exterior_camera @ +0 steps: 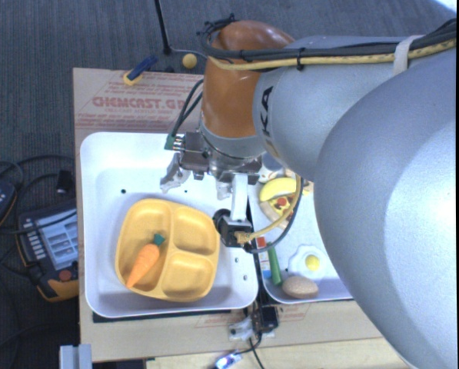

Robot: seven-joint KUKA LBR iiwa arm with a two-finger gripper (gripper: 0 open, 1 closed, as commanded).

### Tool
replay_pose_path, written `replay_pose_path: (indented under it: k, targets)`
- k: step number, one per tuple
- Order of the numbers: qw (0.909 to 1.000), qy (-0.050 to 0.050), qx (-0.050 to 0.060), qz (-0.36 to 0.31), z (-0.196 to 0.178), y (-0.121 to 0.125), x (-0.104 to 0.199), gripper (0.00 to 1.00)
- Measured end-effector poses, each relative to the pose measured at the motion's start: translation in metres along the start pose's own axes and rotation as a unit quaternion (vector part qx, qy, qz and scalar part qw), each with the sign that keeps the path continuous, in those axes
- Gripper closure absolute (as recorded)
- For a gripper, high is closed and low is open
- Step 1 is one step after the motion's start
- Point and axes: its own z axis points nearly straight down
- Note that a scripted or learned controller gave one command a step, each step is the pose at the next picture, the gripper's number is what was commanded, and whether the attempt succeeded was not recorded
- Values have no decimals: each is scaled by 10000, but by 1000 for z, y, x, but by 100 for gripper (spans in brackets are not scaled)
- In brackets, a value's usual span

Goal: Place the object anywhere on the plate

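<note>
claw (189, 177): above the plate's far edge, finger state can't tell
carrot (144, 261): below-left of claw, lying in plate's left compartment
plate (184, 279): yellow, glossy moulded plastic, three compartments, rounded corners
risk: carrot is tapered and smooth; a claw bump tipping the light plate could roll it out

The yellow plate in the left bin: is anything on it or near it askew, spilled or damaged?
Nothing stands out. The yellow divided plastic plate sits flat in the left white bin, and the orange toy carrot lies inside its left compartment, tilted but whole. No spill shows.
</note>
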Motion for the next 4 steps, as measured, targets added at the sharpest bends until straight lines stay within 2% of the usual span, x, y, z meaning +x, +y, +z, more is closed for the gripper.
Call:
replay_pose_path:
  k: [4]
  targets:
    - [10000, 0, 0, 0, 0, 0, 0, 0]
